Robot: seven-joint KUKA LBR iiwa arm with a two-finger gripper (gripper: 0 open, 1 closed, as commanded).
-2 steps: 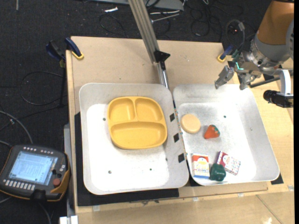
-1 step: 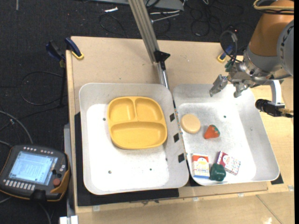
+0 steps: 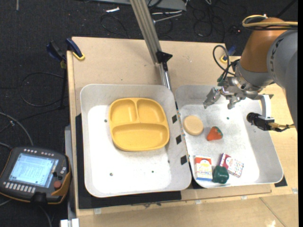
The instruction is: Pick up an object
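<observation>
— Where's the arm [image 3: 265,51] right now?

— Over the far part of the right bin [image 3: 265,167], reaching in from the right. The end effector [image 3: 221,98] hangs above bare white floor with its fingers spread apart, nothing between them.

— And the things it could pick?

— All nearer to us in that same bin. A round tan disc [image 3: 193,125] sits by the left wall, a red strawberry [image 3: 214,134] just beside it. At the near edge, two small printed boxes [image 3: 203,168] with a dark green piece [image 3: 220,174] lying between them, touching both.

— The left bin [image 3: 94,174]?

— It holds a yellow divided tray [image 3: 139,124], flat. A teach pendant [image 3: 33,172] lies off the tabletop [image 3: 113,60], bottom left.
</observation>
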